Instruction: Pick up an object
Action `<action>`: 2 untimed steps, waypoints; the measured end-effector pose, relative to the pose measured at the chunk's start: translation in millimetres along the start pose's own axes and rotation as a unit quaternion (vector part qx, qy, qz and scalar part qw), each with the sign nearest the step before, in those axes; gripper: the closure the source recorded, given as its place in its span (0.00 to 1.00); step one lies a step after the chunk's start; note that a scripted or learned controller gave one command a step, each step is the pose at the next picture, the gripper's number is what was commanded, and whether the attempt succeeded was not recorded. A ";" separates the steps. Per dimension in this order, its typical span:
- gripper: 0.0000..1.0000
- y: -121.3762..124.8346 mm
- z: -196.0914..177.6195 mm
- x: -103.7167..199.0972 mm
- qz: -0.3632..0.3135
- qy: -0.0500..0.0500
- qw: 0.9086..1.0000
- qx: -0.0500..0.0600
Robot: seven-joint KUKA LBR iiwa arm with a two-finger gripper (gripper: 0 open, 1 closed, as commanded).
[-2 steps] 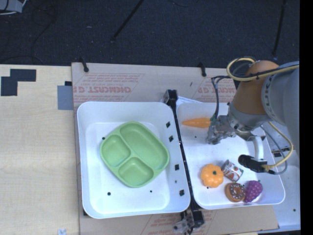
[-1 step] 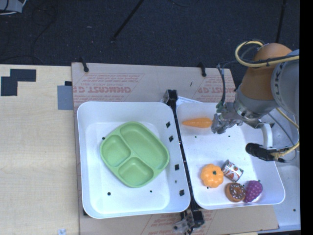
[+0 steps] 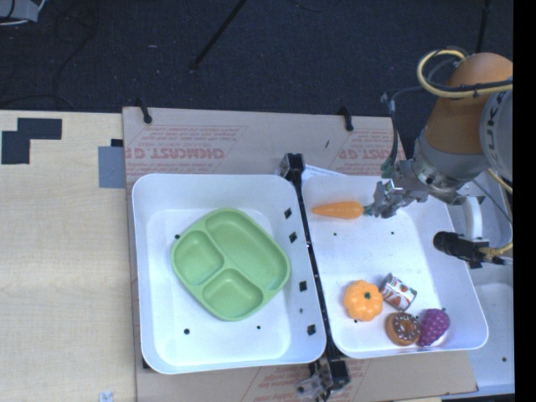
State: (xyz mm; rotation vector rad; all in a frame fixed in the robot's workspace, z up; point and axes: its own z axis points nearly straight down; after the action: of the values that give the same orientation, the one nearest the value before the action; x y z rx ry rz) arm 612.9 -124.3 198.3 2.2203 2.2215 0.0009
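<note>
A: Camera view: where is the carrot (image 3: 337, 211)?

B: In the right bin (image 3: 469, 308), near its far wall, lying flat. Its thick end touches the gripper (image 3: 378, 208); the tip points toward the left bin (image 3: 159, 224).

A: Handling properties?

B: Judged a light, rigid plastic toy, smooth and tapered, so liable to slip. Grasp across the thick end.

A: Jaw state?

B: Cannot tell; the fingers are too small and dark to resolve.

A: Arm pose?

B: It reaches in over the right bin's far corner, wrist angled down toward the carrot.
</note>
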 end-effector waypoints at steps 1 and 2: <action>1.00 0.5 -40.7 -1.3 0.000 0.000 1.000 -0.001; 1.00 -22.1 -48.3 43.4 -0.001 0.001 1.000 0.002</action>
State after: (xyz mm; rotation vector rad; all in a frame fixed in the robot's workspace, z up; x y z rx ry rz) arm 590.7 -80.8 246.6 2.2211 2.2277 -0.0017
